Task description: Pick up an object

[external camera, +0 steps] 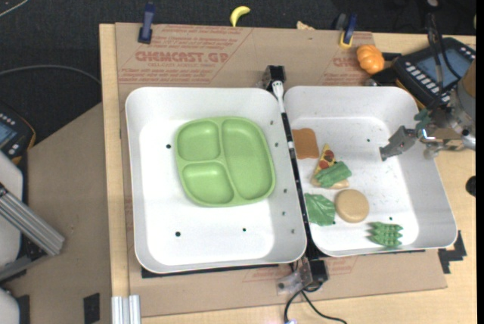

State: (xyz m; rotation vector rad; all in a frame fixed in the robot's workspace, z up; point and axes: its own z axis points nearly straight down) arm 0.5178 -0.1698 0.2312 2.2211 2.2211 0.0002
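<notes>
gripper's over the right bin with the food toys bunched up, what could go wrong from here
Likely risks:
1. The gripper sits near the right bin's far side, apart from the toys, so closing here would probably grab nothing.
2. The pizza slice, green leaf, tan round piece and second leaf lie close together; a descent there may nudge neighbours or catch two.
3. The flat brown piece lies by the bin's wall, leaving little finger room.

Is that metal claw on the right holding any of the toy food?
No. The claw hangs over bare floor of the right bin with nothing between its fingers; the toy food lies apart, further left.
</notes>
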